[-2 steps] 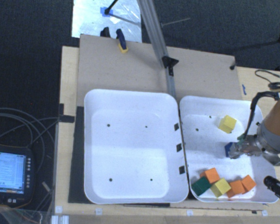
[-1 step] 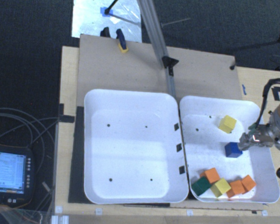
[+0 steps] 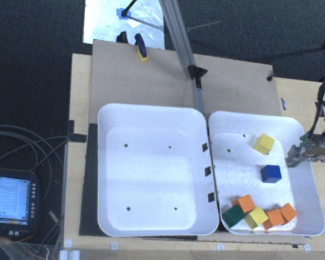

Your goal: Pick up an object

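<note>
The right bin holds several small cubes. A yellow cube lies near its far side, with a blue cube a little nearer the front. Along the front wall sit an orange cube, a green cube, a second yellow cube and two more orange cubes. My gripper hangs over the right rim of this bin, right of the blue and yellow cubes and apart from both. Nothing shows between its tips.
The left bin stands beside the right one on the tan bench. A slanted metal pole crosses the back of the bench. A teach pendant with cables lies at the lower left, off the bench.
</note>
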You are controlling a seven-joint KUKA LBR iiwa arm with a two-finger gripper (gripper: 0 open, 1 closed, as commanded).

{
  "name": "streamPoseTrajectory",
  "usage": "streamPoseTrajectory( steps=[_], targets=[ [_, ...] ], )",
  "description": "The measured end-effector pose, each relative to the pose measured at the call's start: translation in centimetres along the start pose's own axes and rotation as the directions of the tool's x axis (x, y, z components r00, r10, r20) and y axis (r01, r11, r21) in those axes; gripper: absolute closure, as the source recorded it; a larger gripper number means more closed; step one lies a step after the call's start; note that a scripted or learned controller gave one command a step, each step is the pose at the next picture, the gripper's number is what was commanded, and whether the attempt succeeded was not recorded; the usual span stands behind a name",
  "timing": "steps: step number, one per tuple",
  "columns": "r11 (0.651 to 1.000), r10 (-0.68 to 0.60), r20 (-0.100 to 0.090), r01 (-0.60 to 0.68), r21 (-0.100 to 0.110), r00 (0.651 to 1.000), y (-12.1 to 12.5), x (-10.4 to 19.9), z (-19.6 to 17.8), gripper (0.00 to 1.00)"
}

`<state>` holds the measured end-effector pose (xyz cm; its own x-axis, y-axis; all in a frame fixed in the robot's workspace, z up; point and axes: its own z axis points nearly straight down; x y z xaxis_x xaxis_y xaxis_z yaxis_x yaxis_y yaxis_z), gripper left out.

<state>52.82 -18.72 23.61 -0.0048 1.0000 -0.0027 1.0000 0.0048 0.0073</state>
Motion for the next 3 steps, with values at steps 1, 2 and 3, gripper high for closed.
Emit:
streamPoseTrajectory(
  steps=[1,2,3],
  targets=[
    [1.000,-0.006,-0.003,0.006,0.003,1.000,2.4,4.9,0.8,1.00],
    [1.000,-0.007,-0.004,0.007,0.003,1.000,4.9,10.1,-0.5,1.00],
    [1.000,-0.007,-0.004,0.007,0.003,1.000,7.1,15.6,0.2,1.00]
  ],
)
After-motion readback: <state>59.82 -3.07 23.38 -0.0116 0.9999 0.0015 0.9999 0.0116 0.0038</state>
